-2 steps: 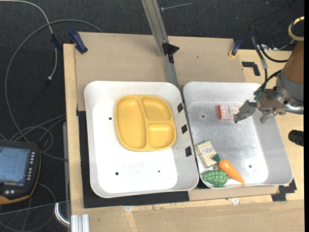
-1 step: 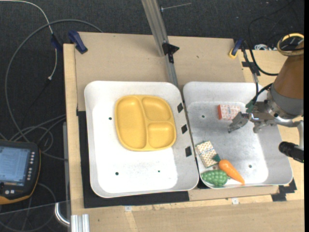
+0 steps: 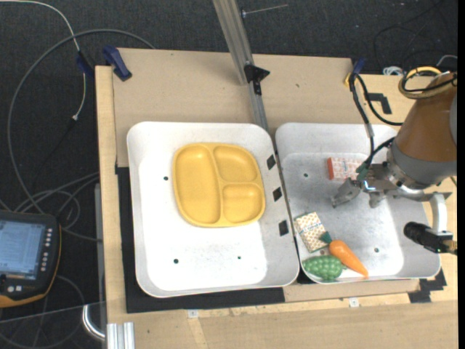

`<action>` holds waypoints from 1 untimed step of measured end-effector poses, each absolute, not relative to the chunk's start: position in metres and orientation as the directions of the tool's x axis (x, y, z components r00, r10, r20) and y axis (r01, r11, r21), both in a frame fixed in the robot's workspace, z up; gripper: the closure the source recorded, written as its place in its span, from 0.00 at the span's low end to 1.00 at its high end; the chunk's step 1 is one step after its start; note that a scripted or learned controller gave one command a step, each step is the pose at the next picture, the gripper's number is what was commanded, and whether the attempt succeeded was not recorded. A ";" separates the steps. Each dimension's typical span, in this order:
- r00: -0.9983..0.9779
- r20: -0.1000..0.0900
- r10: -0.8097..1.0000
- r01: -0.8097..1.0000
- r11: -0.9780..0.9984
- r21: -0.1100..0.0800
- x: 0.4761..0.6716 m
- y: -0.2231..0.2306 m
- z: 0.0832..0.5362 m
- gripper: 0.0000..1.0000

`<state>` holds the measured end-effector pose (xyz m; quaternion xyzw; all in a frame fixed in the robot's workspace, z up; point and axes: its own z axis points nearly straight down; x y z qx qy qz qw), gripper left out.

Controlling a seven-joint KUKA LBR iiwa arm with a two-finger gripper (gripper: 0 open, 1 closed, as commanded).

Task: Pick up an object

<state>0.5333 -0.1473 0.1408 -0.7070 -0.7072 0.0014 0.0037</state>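
Observation:
My gripper (image 3: 359,197) hangs over the middle of the right bin (image 3: 385,231), its two grey fingers spread open with nothing between them. A small red and white box (image 3: 340,168) lies just behind it, toward the bin's far wall. In the bin's near left corner, an orange carrot (image 3: 348,257) sits beside a green bumpy toy vegetable (image 3: 322,268). A small patterned card box (image 3: 311,230) lies a little behind them. All of these lie apart from the gripper.
The left bin (image 3: 149,217) holds a yellow divided plate (image 3: 218,184). A metal pole (image 3: 236,27) slants down to the gap between the bins. Cables (image 3: 367,111) trail behind the arm's orange band (image 3: 430,126) at the right.

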 end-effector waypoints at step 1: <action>-0.001 0.002 1.000 1.000 0.001 0.001 0.535 -0.148 0.155 1.00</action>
